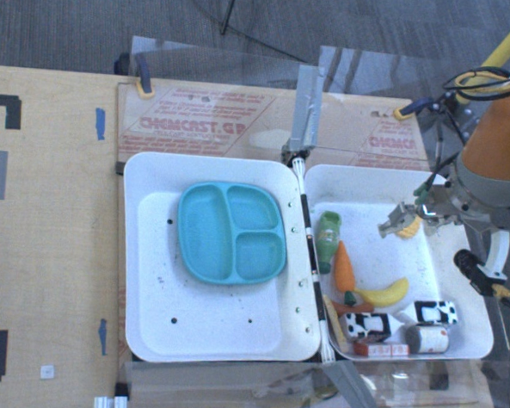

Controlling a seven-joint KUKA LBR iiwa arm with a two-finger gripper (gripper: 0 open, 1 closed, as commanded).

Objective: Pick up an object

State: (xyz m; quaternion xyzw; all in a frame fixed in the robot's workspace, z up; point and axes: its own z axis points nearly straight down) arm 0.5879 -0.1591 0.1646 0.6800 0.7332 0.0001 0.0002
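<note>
My gripper [399, 221] hangs over the upper middle of the right bin [463, 187], at the end of the grey arm with its orange band [499, 136]. A small yellow piece [411, 226] shows right against the gripper; whether it is held I cannot tell. Below it in the bin lie a green bottle [327, 238], an orange carrot [344, 268] and a yellow banana [382, 292]. Along the bin's front edge sit a black-and-white cow-patterned item [367, 323], a second one [435, 312] and a pale can [427, 339].
The left bin [148, 261] bears a teal divided plate [232, 233]. A ridge [308, 254] separates the two bins. Cables [469, 83] hang near the arm at the upper right.
</note>
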